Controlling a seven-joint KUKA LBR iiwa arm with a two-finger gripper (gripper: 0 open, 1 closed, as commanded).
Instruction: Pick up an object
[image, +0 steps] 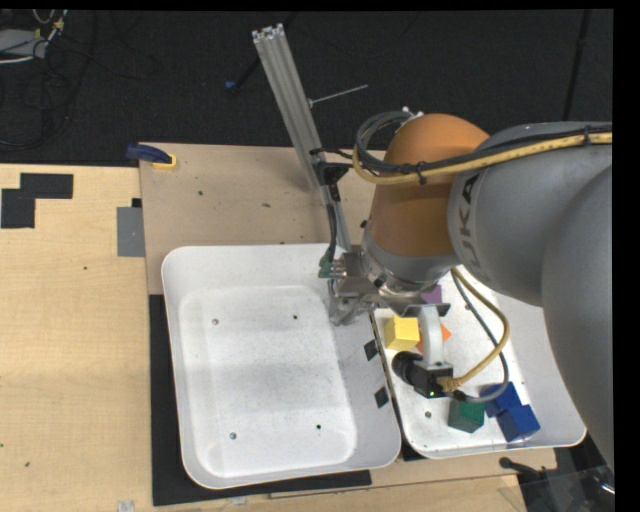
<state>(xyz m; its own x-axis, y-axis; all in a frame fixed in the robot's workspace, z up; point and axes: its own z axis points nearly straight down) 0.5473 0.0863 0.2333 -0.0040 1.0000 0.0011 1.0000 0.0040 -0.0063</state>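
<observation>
- The arm (520, 210) reaches in from the right and covers much of the right bin (425, 432). Its wrist hangs low over the strip where the two bins meet.
- I judge this to be the approach step. Nothing shows in the grasp, and no object is lifted clear of a bin.
- The surface (230, 200) carries both bins side by side, their rims touching.
- The left bin (260, 380) shows bare white floor with a few small dark specks and no object to pick.
- The right bin holds everything worth taking, so the next move calls for a shift towards that side and a clean descent onto one piece.
- The gripper (343, 300) sits at the inner edge of the left bin, just beside the divide. Whether it is spread or pressed together is hidden at this slant.
- The blue block (517, 412) lies near the front edge of the right bin, touching or nearly touching the green block (465, 416).
- The yellow block (403, 333) lies close under the wrist and is the nearest candidate, though the wrist crowds it.
- A purple piece (432, 296) peeks out beneath the wrist, mostly hidden.
- An orange piece (445, 332) shows as a sliver beside the yellow block.
</observation>
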